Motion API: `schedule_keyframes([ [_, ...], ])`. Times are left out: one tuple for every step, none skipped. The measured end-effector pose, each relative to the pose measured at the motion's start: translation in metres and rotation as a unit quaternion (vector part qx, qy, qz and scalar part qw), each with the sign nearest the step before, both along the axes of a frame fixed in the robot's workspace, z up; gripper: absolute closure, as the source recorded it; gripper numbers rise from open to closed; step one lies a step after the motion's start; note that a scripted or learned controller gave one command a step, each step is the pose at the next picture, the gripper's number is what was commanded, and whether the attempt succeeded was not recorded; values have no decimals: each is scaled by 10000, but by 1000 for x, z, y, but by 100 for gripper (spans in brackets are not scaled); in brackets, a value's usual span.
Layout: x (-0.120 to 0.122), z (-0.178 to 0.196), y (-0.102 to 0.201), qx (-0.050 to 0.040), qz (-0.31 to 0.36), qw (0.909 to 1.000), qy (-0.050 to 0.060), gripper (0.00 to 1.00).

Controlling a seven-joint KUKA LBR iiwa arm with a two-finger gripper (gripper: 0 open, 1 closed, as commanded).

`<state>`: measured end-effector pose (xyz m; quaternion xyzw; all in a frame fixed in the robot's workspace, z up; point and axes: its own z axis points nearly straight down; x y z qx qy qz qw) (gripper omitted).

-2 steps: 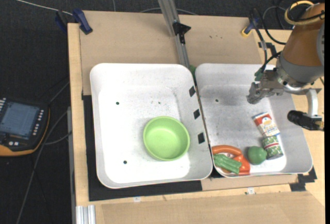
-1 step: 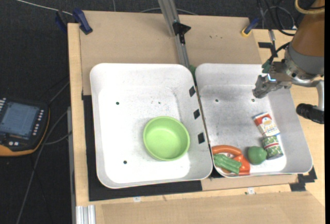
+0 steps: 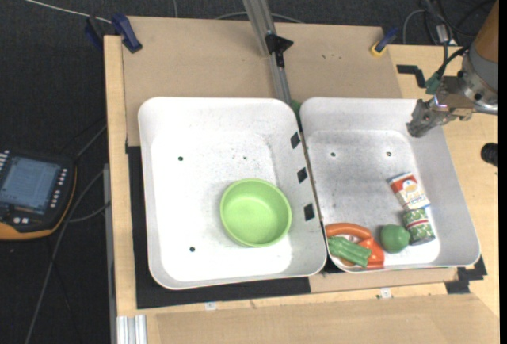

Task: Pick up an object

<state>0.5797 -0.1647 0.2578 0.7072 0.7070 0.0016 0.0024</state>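
left bin: shallow white plastic bin (image 3: 170,136), sitting on the left half of the bench, speckled floor.
green bowl: round light-green plastic bowl (image 3: 255,212), sitting upright in the left bin's near right part, well apart from the arm. Wide rim, likely awkward for a two-finger pinch except at the edge.
divider: the two bins are touching along the middle, black clips (image 3: 302,174) along that seam.
right bin: shallow white plastic bin (image 3: 356,136), holding the small items, all crowding its near edge.
orange and green toy: orange-rimmed piece with a green vegetable shape on it (image 3: 352,247), lying in the near left corner of the right bin, touching the wall. Hard to tell if one thing or two.
green ball: small round green object (image 3: 394,238), lying just beside the orange and green toy and touching the can.
can: small cylinder with a dark green label (image 3: 419,226), lying on its side near the bin's near right wall.
packet: small red and white packet (image 3: 409,191), lying just beyond the can, most free-standing of the cluster.
gripper: grey two-finger gripper (image 3: 418,120), hanging over the right bin's far right corner, holding nothing; open or closed, cannot tell.
step advice: packet looks the best target; coming down straight over it and keeping clear of the can and wall.
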Motion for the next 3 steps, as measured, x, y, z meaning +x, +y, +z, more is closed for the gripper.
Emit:
schedule_keyframes([
  [1, 33, 0, 2, 2, 10000, 10, 100],
  [4, 31, 45, 9, 20, 10000, 25, 100],
  [14, 25, 105, 12, 28, 10000, 26, 100],
])
